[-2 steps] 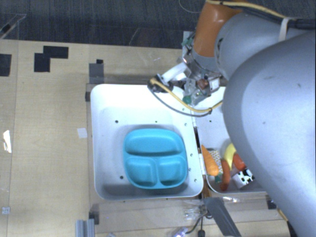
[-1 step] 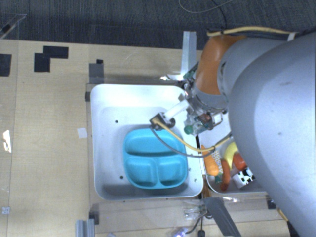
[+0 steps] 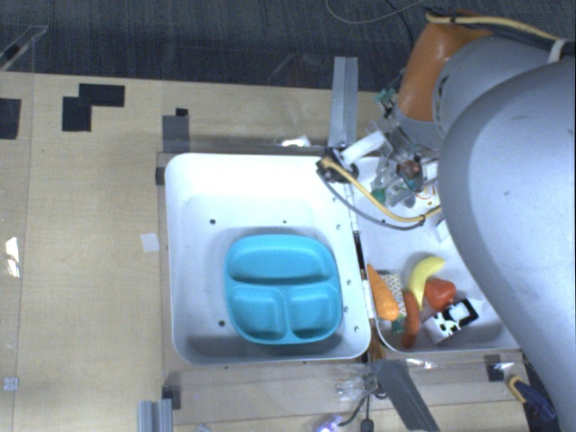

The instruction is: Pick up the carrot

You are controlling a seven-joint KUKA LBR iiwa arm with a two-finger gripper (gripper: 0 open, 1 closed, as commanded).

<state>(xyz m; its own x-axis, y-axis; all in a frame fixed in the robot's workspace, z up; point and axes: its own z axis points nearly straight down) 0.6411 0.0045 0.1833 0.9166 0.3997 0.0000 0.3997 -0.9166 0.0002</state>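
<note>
At the right of the frame, the grey arm (image 3: pixel 513 178) looms over the right bin (image 3: pixel 481 338). In the lower right, the carrot (image 3: pixel 384 297), a short orange taper, lies against that bin's left wall beside a banana (image 3: pixel 425 273). The end effector (image 3: pixel 400 176) hangs above, amid cables; whether it is spread, I cannot tell.
</note>
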